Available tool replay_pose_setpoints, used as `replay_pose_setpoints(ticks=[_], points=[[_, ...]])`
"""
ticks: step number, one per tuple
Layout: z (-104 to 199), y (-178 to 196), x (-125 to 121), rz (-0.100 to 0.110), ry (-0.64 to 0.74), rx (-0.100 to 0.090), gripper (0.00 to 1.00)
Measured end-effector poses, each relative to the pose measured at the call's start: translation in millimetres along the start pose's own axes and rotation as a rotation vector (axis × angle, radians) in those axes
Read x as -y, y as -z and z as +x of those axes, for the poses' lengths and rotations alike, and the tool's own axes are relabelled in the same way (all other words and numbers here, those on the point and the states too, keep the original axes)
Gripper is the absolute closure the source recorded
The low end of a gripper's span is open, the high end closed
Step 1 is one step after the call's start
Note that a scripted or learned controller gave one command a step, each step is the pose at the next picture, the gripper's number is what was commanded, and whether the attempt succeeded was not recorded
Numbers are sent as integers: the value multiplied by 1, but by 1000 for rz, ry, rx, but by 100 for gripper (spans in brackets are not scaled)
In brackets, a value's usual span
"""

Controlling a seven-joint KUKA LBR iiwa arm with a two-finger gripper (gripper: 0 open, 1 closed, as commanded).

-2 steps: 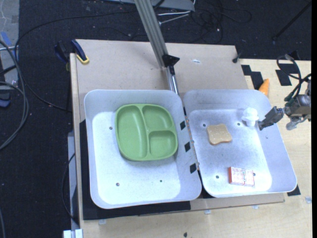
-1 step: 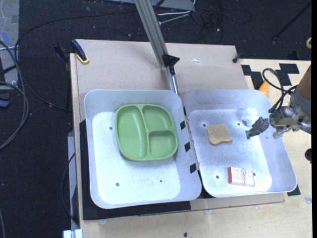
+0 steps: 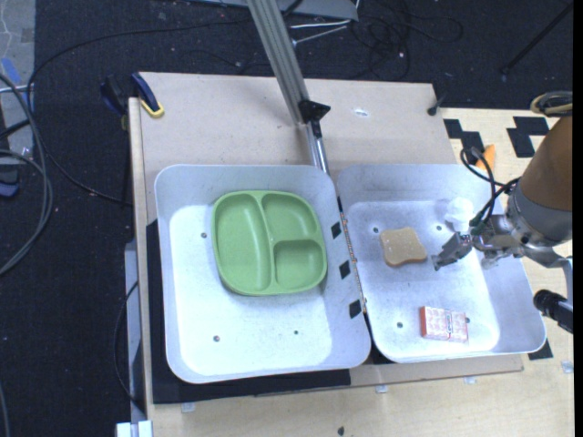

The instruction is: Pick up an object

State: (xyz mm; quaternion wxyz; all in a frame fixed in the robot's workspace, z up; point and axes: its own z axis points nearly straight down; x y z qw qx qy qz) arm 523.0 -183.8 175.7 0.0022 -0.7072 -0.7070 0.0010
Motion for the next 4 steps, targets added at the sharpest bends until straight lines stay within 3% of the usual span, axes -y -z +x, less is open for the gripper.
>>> replay_pose_setpoints(ticks=[1,2,4], points=[[2,-44,-4,0,0,1,0],[2,-32,-5,-5,0,3,100],[-6,67,-7,-10,3,5,100]])
